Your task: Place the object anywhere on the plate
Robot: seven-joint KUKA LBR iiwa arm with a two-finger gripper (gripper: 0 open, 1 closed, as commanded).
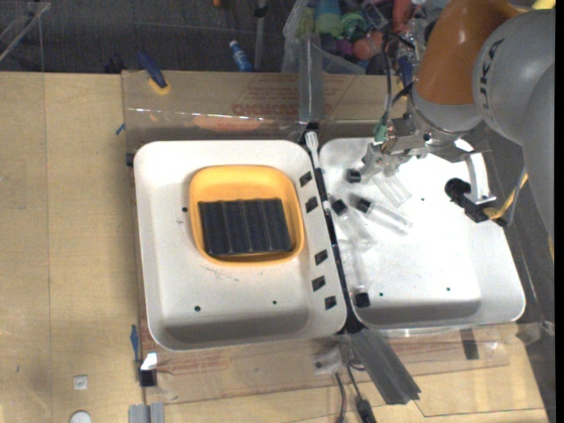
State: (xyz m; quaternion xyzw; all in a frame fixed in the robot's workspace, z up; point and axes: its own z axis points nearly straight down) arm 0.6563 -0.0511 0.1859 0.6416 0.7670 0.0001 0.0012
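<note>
Currently, the plate (246,180), a yellow dish, sits in the left bin (167,315) of the 2 white bins, and a dark ribbed object (244,226) lies flat on it, covering its middle. Right of the plate, across the divider, the gripper (381,161) hangs over the right bin (458,298), near its back-left corner. Whether it is wide or narrow cannot be told.

The arm (493,51) is cut off by the top and right edges. Whether its jaws are open or closed is too blurred to tell. The bin of toys (370,16) runs off the top edge.
</note>
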